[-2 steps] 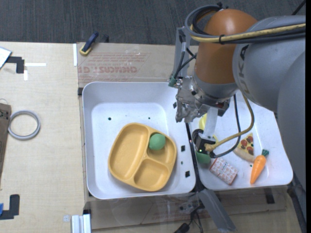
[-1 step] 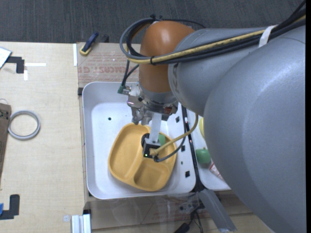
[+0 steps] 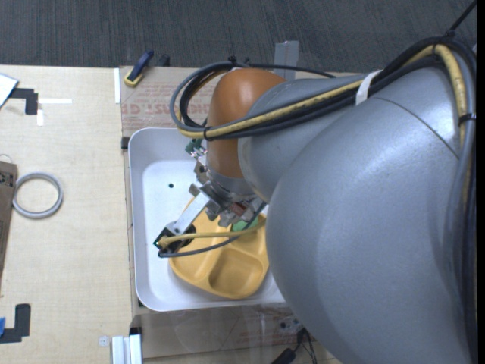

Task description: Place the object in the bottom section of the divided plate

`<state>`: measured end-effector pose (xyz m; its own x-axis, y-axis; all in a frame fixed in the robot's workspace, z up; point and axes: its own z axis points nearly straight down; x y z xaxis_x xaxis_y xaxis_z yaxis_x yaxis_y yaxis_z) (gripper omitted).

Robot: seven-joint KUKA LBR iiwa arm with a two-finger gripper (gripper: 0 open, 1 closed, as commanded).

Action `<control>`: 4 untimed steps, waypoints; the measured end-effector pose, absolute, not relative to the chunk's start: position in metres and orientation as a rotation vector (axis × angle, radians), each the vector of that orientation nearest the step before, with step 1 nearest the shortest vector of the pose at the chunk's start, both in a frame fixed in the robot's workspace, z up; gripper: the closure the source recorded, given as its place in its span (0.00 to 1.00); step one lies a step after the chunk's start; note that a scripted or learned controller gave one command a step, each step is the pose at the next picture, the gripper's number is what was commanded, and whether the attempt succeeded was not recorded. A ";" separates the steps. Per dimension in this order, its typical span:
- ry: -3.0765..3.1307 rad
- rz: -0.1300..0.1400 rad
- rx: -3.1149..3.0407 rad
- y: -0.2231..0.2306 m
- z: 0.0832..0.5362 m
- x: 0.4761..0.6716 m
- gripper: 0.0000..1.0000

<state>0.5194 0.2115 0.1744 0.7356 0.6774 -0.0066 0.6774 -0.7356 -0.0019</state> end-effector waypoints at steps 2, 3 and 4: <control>0.607 -0.015 3.079 0.224 0.090 0.589 1.00; 0.608 -0.019 3.081 0.225 0.092 0.589 0.00; 0.492 -0.001 3.102 0.227 0.183 0.632 0.00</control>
<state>0.6320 0.2270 0.1828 0.9509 0.3096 -0.0005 0.3096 -0.9509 0.0009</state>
